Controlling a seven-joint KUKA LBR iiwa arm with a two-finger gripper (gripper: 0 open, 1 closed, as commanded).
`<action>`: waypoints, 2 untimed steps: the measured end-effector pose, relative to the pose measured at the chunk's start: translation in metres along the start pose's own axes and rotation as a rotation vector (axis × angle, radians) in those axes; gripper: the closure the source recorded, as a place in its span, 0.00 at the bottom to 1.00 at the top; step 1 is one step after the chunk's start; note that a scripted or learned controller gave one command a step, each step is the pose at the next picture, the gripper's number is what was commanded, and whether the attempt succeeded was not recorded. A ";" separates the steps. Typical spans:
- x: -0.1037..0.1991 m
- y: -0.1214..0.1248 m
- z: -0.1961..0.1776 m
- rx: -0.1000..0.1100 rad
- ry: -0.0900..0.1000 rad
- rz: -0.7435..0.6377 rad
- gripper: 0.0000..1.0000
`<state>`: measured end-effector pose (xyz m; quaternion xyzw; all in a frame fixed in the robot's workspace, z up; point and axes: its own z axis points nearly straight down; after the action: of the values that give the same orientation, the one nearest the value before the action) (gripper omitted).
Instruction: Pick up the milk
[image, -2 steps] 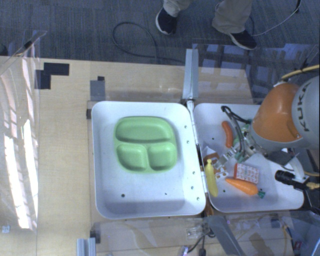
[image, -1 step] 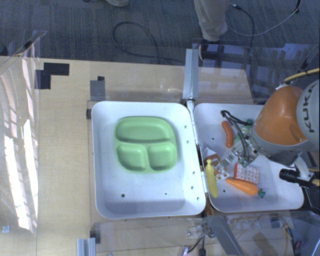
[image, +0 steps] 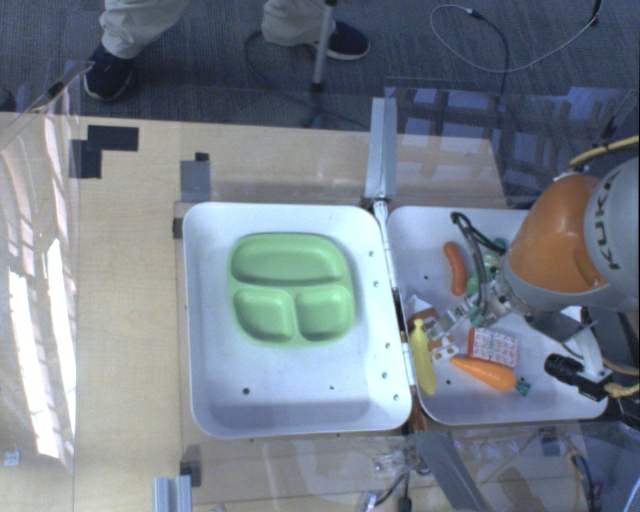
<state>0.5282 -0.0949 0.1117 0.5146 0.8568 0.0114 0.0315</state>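
Observation:
The milk (image: 493, 346) is a small white carton with a red pattern. It lies flat in the right bin (image: 545, 400), just above the carrot. My gripper (image: 466, 318) hangs low over the same bin, right at the carton's upper left corner. The orange-banded wrist (image: 560, 245) rises behind it to the right. The wrist and tool hide part of the bin floor beside the carton.
In the right bin, a red sausage (image: 456, 268) lies at the back, an orange carrot (image: 485, 373) at the front and a yellow bottle (image: 423, 355) along the left wall. A green divided plate (image: 292, 287) rests in the left bin (image: 215, 400).

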 end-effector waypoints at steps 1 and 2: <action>-0.006 0.010 0.000 0.004 0.006 -0.212 0.00; -0.007 0.012 0.001 0.008 0.009 -0.213 0.00</action>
<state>0.5422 -0.0952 0.1118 0.4206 0.9068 0.0067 0.0268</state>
